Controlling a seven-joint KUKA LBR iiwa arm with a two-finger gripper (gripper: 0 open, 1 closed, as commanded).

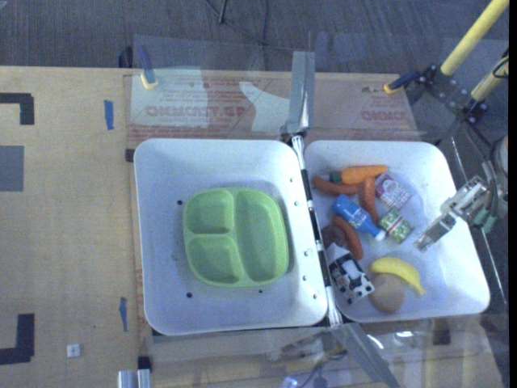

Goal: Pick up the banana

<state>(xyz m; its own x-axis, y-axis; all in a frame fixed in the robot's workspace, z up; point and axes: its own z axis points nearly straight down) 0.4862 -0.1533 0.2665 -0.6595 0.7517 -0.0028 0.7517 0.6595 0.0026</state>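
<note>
Arm point(494, 204) cut off at right edge

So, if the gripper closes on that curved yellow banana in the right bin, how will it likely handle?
The curved yellow banana looks smooth-skinned and rounded, so it may slip or pivot between narrow fingers. It probably keeps its shape rather than flopping. It appears to rest against the round tan potato-like object, so a push would likely shove both. The gripper is beside it near the right white bin wall.

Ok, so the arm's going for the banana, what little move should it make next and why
Probably shift the gripper toward the view's lower left until it hangs over the banana. It sits by the right bin's right side, apart from the banana, which lies near the front beside a brown round thing.
</note>
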